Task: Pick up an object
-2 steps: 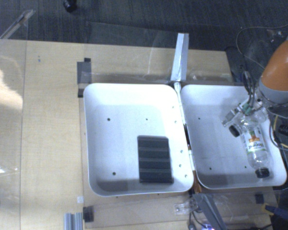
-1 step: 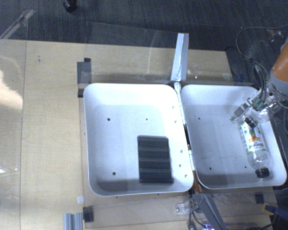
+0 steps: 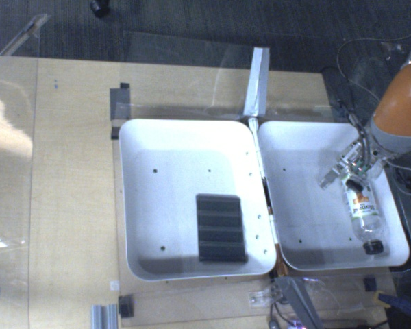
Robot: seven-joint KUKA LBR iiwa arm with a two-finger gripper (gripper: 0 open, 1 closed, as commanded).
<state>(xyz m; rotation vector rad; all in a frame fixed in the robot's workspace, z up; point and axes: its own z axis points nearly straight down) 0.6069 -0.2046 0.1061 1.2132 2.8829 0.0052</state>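
A clear plastic bottle (image 3: 363,213) with an orange-and-white label and a black cap lies in the right bin (image 3: 298,204), along its right side, cap toward the front. My gripper (image 3: 345,170) hangs at the bottle's far end, just above and left of it. Nothing visibly sits in its grasp. A black ridged rectangular block (image 3: 220,228) lies flat in the left bin (image 3: 164,184), near the front right.
The arm's orange band (image 3: 401,105) and grey wrist reach in over the right bin's far right corner. A metal divider post (image 3: 257,81) stands behind the gap between the bins. Cables lie at the front right of the bench.
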